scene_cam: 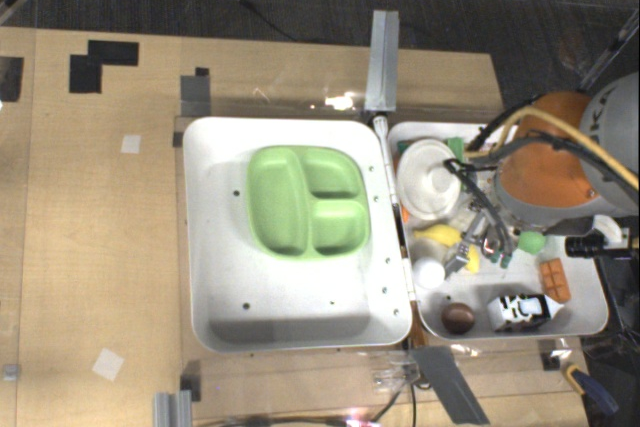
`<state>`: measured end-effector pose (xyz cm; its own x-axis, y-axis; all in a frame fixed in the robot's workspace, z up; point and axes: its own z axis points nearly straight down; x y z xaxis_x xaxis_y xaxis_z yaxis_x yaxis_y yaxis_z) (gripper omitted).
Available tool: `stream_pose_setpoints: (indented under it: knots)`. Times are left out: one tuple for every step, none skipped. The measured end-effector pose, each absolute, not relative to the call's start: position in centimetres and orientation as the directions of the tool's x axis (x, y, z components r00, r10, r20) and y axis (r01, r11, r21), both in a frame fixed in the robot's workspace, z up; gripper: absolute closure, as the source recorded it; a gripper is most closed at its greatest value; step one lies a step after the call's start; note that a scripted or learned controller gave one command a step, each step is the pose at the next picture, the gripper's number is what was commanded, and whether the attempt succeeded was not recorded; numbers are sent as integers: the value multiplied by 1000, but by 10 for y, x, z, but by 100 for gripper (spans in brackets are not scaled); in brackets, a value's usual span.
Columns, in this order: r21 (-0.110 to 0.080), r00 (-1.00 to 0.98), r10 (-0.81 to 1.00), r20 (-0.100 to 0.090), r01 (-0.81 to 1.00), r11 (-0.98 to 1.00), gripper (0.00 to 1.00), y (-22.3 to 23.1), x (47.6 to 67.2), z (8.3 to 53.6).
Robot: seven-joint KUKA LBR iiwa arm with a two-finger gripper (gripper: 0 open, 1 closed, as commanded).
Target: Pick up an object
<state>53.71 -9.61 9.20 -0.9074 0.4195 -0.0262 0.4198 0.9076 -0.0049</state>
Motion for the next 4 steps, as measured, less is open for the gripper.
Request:
stream_pose_setpoints:
  knots:
    - [3, -906, 423, -25, 423, 906, 0, -99, 533, 92]
    - [-1, -879, 477, -27, 477, 879, 0, -98, 518, 92]
    - [4, -881, 473, -18, 473, 881, 0, -149, 569, 90]
    - [8, -884, 466, -35, 466, 885, 100, -148, 574, 105]
